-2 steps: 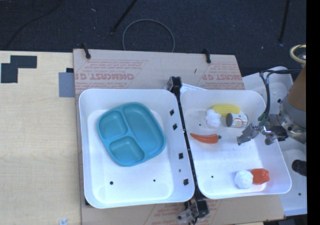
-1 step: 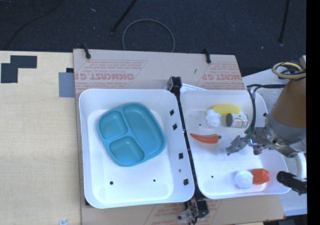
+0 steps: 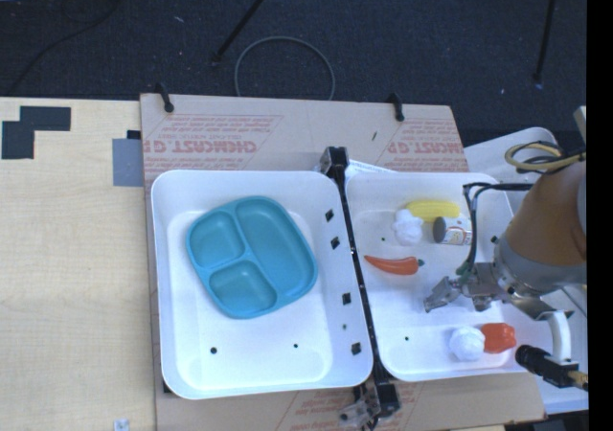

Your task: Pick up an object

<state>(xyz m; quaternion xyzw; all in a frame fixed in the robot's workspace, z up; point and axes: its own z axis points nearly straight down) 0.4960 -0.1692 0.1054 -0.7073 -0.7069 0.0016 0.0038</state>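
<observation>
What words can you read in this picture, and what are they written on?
Red printing on the cardboard sheet behind the left bin: upside down and too blurred to read.
More red printing on that cardboard behind the right bin: also too blurred.
I can read no other words or numbers.

Two bins were set side by side on the table (image 3: 67, 257). A divided plate (image 3: 251, 255) was laid in the left bin (image 3: 192, 362). In the right bin (image 3: 407, 362), a pepper (image 3: 393, 265) was placed near the middle wall, and the pincer (image 3: 442, 297) was held just right of it.
</observation>
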